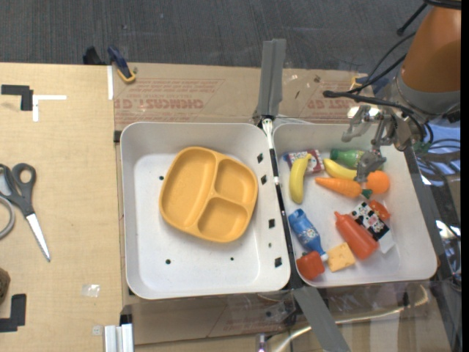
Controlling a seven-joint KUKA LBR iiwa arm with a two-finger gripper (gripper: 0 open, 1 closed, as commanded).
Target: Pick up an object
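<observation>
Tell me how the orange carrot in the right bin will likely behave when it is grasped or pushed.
The carrot looks like smooth moulded plastic, so it is probably stiff, light and a bit slippery. Its round, tapered body may roll or pivot when pushed. It lies close against a yellow banana and an orange ball, so a push would likely move those too.

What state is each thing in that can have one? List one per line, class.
Scissors: blades shut, lying flat on the bench.
Yellow divided plate: upright, nothing in its compartments.
Blue bottle: lying on its side.
Red bottle: lying on its side.
</observation>
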